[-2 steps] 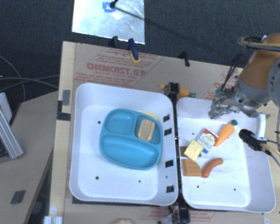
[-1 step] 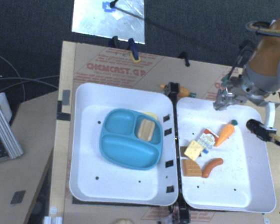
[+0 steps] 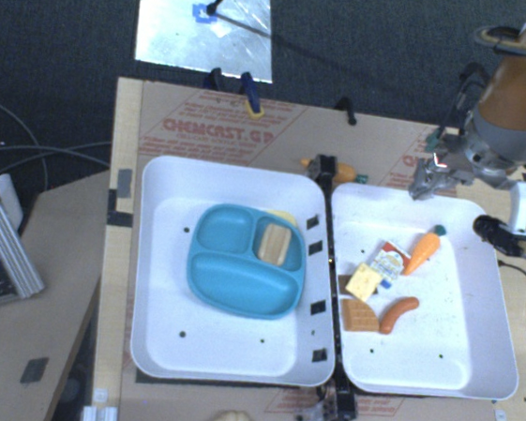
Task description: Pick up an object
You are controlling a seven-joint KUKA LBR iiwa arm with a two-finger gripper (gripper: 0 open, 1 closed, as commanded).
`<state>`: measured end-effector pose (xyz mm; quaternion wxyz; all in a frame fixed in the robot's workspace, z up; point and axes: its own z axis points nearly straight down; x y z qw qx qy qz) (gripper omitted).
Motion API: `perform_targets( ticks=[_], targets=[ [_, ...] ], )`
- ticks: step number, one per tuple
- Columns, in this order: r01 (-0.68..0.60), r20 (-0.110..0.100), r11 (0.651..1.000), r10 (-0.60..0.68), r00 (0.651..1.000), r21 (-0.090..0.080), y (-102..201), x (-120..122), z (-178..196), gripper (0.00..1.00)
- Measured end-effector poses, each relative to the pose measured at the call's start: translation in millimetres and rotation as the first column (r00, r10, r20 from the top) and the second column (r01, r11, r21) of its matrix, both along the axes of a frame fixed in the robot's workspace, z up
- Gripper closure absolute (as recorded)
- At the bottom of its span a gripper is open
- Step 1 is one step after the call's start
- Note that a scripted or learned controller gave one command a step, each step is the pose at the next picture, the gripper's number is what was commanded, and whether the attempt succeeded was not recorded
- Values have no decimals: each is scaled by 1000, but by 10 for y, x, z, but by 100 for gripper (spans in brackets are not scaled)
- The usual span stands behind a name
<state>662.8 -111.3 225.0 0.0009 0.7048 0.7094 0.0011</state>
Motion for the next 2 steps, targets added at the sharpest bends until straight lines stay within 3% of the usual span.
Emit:
perform_targets(
  ticks=[2],
  targets=[
    [0,-1,1000,0,1000,0,1080,-86,-24,100]
  ],
)
